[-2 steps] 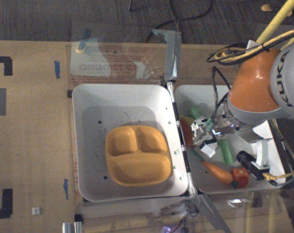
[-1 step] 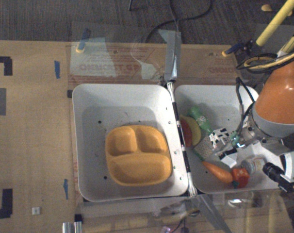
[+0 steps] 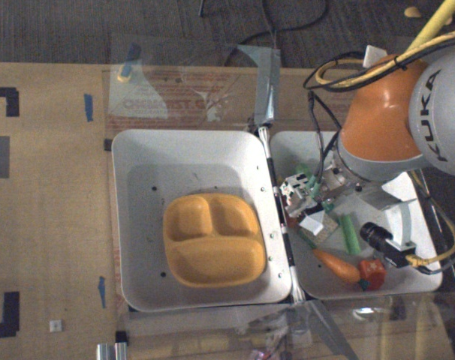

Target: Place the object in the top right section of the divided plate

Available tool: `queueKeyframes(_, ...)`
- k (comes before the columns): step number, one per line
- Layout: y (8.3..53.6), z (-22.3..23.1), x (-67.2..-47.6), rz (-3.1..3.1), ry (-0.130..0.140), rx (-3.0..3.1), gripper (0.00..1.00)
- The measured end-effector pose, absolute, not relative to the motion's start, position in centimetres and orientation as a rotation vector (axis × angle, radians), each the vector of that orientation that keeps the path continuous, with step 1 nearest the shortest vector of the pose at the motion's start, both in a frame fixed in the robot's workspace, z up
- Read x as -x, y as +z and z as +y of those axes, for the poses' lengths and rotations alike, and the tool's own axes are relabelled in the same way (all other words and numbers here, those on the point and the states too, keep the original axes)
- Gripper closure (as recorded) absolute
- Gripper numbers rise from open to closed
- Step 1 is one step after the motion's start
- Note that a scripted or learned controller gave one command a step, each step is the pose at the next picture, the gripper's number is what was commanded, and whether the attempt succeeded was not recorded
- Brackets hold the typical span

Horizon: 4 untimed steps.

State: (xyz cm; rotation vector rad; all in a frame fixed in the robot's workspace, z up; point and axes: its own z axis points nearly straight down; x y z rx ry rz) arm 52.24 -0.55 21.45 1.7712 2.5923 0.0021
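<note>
Bench, two white bins; yellow divided plate (image 3: 212,240) in left bin (image 3: 130,201).
Gripper (image 3: 306,201) low in right bin (image 3: 430,280), near carrot (image 3: 337,265) and green stick (image 3: 351,235); grip state unclear.

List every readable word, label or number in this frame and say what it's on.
"KUKA": on the grey arm, reading vertically near the right edge.
Reddish print on the clear sheet above the left bin: too blurred to read.
Nothing else is legible.

Arm (image 3: 393,118) cut off at right edge, hiding much of right bin (image 3: 430,280). Gripper (image 3: 306,201) a blurred tangle (finger state unreadable). Green object (image 3: 351,235) partly covered.
</note>
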Motion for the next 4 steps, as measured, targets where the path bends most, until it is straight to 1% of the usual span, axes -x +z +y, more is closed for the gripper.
queueKeyframes(1,18.4,3.2,-47.9,2.699,0.000,-1.611,1.00)
queueKeyframes(2,18.5,-0.3,-52.7,2.724,0.002,-1.559,1.00)
queueKeyframes(3,18.5,-5.2,-54.6,2.746,0.002,-1.517,1.00)
queueKeyframes(4,19.2,-11.4,-61.2,2.786,0.002,-1.441,1.00)
